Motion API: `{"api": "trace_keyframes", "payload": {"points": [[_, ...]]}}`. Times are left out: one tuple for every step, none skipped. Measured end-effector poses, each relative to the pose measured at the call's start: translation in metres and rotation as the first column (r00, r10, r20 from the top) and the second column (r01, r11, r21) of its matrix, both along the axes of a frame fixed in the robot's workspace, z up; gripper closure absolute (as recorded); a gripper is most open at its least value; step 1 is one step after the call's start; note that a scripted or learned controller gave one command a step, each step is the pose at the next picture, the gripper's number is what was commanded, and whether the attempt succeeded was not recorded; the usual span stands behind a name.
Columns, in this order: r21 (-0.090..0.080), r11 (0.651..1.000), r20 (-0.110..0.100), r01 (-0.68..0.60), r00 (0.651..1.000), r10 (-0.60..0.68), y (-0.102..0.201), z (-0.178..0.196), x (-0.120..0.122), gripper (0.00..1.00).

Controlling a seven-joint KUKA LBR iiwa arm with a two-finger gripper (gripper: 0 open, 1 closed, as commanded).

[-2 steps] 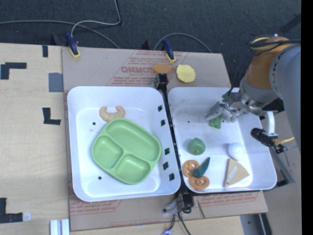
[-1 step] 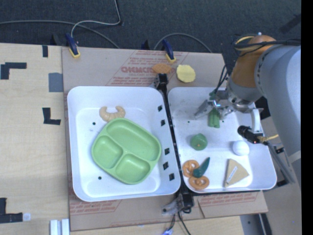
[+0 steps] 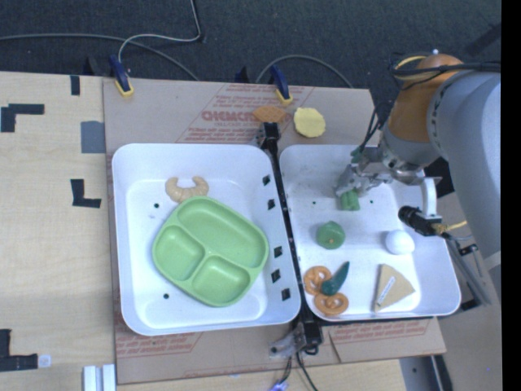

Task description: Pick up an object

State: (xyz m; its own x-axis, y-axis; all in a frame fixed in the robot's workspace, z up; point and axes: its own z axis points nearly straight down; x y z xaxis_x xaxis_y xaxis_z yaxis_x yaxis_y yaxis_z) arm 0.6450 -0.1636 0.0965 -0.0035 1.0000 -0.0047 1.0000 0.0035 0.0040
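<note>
Beside the green ball (image 3: 330, 235), the gripper (image 3: 352, 187) pinches a green block (image 3: 350, 200).

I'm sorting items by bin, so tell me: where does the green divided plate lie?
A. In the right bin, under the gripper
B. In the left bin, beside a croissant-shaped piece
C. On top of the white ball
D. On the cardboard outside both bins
B: the green divided plate lies in the left bin, with the tan croissant-shaped piece just above it in the view.
</note>
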Motion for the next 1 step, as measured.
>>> {"api": "trace_keyframes", "payload": {"points": [[0.006, 1.0, -0.004, 0.001, 1.0, -0.001, 0.0683, 0.0376, 0.0134, 1.0]]}}
